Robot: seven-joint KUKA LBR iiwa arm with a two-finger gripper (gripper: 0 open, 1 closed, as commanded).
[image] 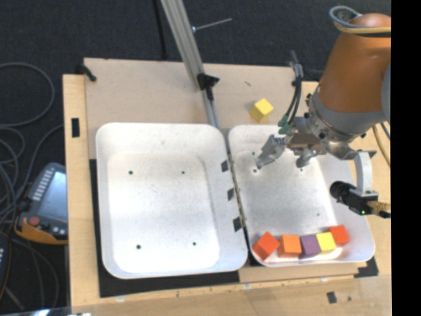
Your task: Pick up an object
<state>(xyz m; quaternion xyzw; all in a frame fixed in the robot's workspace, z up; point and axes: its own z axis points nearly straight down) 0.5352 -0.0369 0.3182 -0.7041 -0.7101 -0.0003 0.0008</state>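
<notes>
5 blocks (301, 243) line the right bin's (283, 196) near edge; 1 block (262, 108) lies on the bench (145, 91) behind it.

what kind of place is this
Probably a robotics lab: a robot arm over two white bins, coloured blocks as test objects, and a control pendant with loose cables on the floor.

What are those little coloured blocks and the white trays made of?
The coloured blocks in the right tray look like painted wood or foam: matte, flat-faced, no shine; I can't tell which. The yellow block on the bench looks the same. The white trays look like moulded plastic, with rounded corners and a speckled surface.
</notes>
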